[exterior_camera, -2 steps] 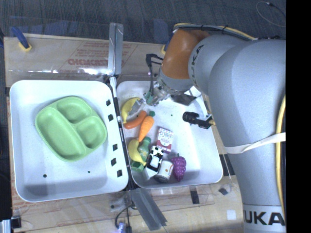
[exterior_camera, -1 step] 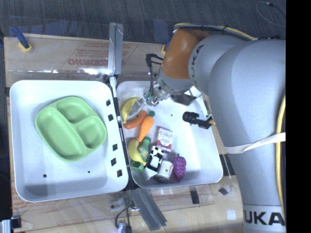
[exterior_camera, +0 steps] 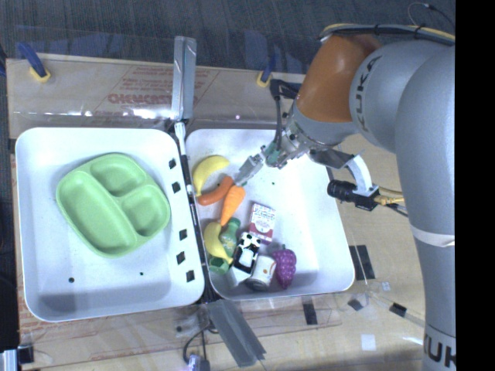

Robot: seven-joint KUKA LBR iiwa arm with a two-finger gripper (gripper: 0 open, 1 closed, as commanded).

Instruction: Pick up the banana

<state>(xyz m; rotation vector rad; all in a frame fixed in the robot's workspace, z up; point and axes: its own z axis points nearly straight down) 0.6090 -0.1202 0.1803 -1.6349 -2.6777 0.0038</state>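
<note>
Hovering fingers (exterior_camera: 249,168) just right of banana (exterior_camera: 207,171); opening — cannot tell. Judging banana light, stiff, smooth, curved; aiming across mid-body, clear of carrot (exterior_camera: 216,192) touching near end.

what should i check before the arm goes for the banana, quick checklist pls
1. Banana in view, right bin, upper left corner: ok.
2. Gripper near the banana, just to its right: ok.
3. Banana between the fingers: not ok, not held.
4. Banana free of clutter: not ok, carrot lies against its lower edge.
5. Finger opening: cannot tell.
6. Green plate out of the way in left bin: ok.
</note>
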